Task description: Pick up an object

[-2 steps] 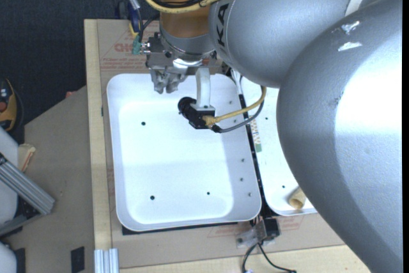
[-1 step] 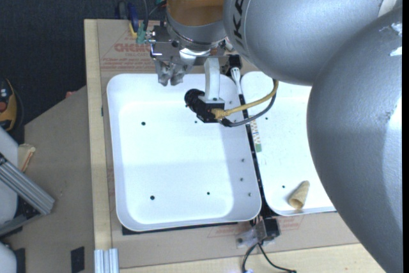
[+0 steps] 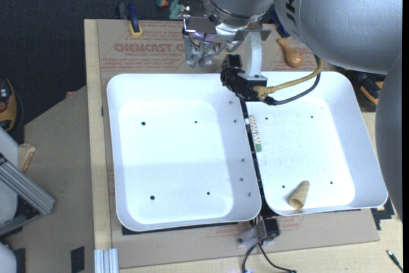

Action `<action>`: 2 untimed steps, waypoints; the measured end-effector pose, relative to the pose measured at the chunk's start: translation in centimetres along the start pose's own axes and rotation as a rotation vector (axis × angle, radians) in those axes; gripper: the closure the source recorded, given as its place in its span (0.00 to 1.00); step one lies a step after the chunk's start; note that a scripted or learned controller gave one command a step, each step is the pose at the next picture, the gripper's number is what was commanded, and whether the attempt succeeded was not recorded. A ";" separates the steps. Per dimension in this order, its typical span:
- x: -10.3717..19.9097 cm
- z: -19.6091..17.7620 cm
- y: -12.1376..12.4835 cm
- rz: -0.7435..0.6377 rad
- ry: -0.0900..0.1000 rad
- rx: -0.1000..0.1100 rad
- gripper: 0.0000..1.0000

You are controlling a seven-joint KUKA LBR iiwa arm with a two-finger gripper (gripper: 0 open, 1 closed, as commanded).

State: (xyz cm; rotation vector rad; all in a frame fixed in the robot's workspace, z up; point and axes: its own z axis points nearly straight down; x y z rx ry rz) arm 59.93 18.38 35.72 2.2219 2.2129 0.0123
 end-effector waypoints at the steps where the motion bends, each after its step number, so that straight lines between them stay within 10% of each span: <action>1: 3.5 7.8 -0.1 -0.007 -0.003 0.018 1.00; 2: 4.1 4.5 -1.6 -0.006 0.000 0.006 1.00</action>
